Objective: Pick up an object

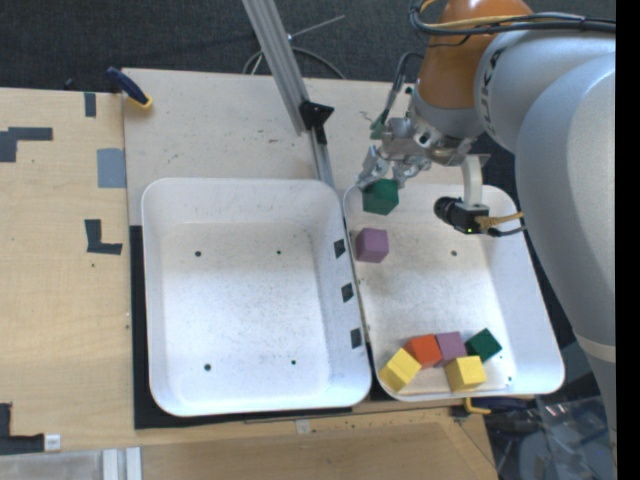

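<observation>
While clamped on green cube (380, 199), hand (385, 180) raised over right bin (520, 268), upper centre; pick seemingly done.

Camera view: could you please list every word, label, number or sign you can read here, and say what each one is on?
No readable text anywhere.
Grey tape marks on the bench: plain shapes, no lettering.
Blocks in the right bin: plain faces.
Arm: no legible label.
Small white tag at the bench's lower left: too small to read.
</observation>
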Controlling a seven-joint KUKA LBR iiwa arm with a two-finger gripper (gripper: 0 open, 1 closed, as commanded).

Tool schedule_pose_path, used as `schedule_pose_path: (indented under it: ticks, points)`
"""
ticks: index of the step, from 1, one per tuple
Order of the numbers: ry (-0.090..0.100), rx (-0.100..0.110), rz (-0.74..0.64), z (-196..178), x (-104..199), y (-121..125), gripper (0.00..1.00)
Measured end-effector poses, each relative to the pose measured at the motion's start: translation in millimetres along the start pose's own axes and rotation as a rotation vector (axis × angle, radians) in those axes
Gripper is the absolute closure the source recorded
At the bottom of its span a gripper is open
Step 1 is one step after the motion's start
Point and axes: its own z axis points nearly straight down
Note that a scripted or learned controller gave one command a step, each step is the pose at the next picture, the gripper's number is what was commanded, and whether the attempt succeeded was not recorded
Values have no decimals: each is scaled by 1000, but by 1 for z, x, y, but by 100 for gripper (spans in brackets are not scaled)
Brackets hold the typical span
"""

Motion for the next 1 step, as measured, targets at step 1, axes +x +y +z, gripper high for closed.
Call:
schedule_pose_path:
  ticks: [1]
  points:
    - [0, 12, 0, 6, 65, -26, 100]
